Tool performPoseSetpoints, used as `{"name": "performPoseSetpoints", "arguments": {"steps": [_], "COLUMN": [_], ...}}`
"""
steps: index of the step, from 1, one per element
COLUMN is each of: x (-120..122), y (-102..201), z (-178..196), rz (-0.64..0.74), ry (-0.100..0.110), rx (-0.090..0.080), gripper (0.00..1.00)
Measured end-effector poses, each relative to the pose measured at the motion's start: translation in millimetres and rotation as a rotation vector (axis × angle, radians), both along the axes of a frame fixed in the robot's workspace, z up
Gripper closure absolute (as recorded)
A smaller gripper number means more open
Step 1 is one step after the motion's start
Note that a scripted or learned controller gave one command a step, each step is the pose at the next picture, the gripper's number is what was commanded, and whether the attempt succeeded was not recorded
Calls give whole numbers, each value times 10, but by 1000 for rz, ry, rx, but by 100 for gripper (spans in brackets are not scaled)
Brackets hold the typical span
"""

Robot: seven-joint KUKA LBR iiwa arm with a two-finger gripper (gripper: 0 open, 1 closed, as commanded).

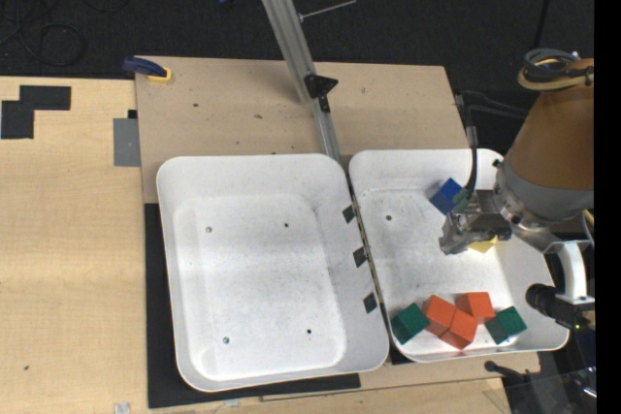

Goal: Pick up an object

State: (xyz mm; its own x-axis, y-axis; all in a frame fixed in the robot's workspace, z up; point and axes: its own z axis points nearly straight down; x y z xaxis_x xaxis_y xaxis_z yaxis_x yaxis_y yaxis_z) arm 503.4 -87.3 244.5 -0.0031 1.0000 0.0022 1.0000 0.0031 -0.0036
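Nearest the lens, at lower right of the frame: a cluster of blocks along the front wall of the right bin [388, 172] — a green block [410, 321], two orange blocks [448, 319] touching each other, and a second green block [506, 324] just right of them. Higher in the same bin, toward the right edge: the tool [466, 238], lowered over the bin floor, with the grey arm and its orange band rising behind it. Finger spread impossible to tell from this slant; dark metal merges into one shape. A blue block [446, 195] just above and left of the tool, apparently touching or nearly touching it, not clearly between the fingers. A yellow block [482, 244] peeking out at the tool's lower right, partly hidden. Open white floor between tool and front cluster, and across the bin's left half. Left bin [184, 184] alongside, the two walls meeting at centre frame. Tan surface [233, 107] beyond, with a slanted aluminium rail [281, 15] at upper centre.
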Motion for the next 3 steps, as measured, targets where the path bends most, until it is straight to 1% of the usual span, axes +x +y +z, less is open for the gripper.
{"name": "performPoseSetpoints", "arguments": {"steps": [1,2,3], "x": [-44,44,177], "y": [489,956,1446], "z": [-15,24,-128], "rz": [1,1,0], "ry": [1,-1,0], "rx": [1,0,-1], "gripper": [100,100,100]}}
